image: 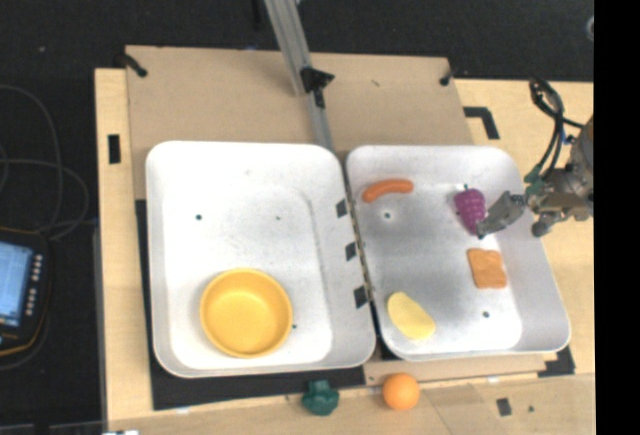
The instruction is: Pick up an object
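The right bin (520, 333) holds several small objects. A purple grape-like piece (469, 205) lies near its upper right. An orange sausage shape (387, 190) rests near the bin's top left, an orange block (487, 268) at the right, and a pale yellow lump (410, 315) at the front. My gripper (508, 214) reaches in from the right, low over the bin's right side. It sits just right of the purple piece and above the orange block. Nothing is visibly held in it.
A yellow bowl (246, 311) sits in the front of the left bin (240, 183). An orange ball (400, 391) and a green object (320, 398) lie on the bench in front of the bins. A grey metal rail (285, 13) slants down to the bins' divide.
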Motion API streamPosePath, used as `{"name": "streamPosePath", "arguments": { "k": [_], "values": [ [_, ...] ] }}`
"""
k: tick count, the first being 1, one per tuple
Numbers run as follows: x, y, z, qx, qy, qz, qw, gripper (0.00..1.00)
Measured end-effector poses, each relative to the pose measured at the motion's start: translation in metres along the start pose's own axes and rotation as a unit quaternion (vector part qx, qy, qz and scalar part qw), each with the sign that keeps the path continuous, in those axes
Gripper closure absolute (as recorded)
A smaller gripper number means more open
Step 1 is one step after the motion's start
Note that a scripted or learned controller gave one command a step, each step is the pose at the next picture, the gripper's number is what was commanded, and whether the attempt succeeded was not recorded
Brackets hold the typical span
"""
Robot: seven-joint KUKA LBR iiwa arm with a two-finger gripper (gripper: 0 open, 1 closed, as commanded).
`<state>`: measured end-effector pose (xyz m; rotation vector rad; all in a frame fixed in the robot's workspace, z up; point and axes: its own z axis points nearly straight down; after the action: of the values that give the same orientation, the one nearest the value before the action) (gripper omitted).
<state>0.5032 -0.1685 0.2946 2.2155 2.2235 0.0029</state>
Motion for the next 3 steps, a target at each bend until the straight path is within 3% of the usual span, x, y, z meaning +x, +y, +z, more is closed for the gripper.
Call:
{"name": "streamPosePath", "arguments": {
  "k": [1,3],
  "values": [
    [0.0,0.0,0.0,0.0,0.0,0.001,1.0,0.0],
    [0.012,-0.005,0.097,0.002,0.0,0.002,1.0,0.0]
  ]
}}
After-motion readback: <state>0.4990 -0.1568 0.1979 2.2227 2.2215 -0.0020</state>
